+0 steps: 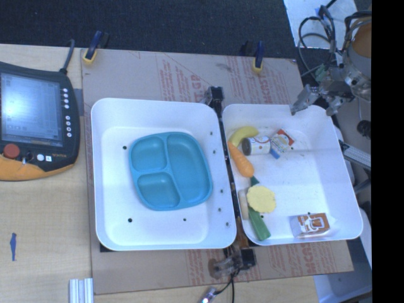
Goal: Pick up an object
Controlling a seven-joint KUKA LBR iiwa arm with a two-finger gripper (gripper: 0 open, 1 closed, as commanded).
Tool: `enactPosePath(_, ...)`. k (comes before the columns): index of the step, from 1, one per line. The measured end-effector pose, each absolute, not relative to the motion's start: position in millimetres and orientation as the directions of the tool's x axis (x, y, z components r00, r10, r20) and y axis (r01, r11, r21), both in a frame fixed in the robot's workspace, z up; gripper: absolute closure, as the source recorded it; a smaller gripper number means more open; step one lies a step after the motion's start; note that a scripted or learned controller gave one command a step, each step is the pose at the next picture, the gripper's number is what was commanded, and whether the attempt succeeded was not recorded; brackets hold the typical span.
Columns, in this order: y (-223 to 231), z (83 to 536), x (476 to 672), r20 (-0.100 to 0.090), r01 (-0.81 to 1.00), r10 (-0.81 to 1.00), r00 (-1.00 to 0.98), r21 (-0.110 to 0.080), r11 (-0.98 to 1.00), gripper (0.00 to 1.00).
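The right bin [334, 169] holds several small objects. A yellow banana [243, 133] and an orange carrot [241, 160] lie along its left wall. Beside them are a small white cylinder [257, 146] and a red-and-white packet [283, 137]. Lower down sit a yellow round piece [261, 199], a green stick [257, 223] and a brown packet [312, 224]. My gripper [314, 106] hangs above the bin's far right corner, open, with nothing between its fingers. It stands well right of the packet.
The left bin [113, 226] bears a blue divided plate [170, 169]. A teach pendant [35, 122] lies at the bench's left. Clamps [257, 54] hold the board at the back. Cables [319, 27] hang near the arm at the upper right.
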State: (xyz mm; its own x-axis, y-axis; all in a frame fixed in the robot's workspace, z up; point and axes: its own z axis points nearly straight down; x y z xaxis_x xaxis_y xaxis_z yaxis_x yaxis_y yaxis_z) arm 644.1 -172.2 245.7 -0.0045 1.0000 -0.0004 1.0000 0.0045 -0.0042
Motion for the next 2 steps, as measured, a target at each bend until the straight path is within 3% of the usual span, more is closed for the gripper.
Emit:
enactPosePath(1, -113, 160, 579.4, 0.0, 1.0, 1.0, -0.006, -0.006, 0.006, 0.0)
enactPosePath(2, -122, 100, 653.9, -0.001, 1.0, 1.0, -0.006, 0.001, 0.006, 0.0)
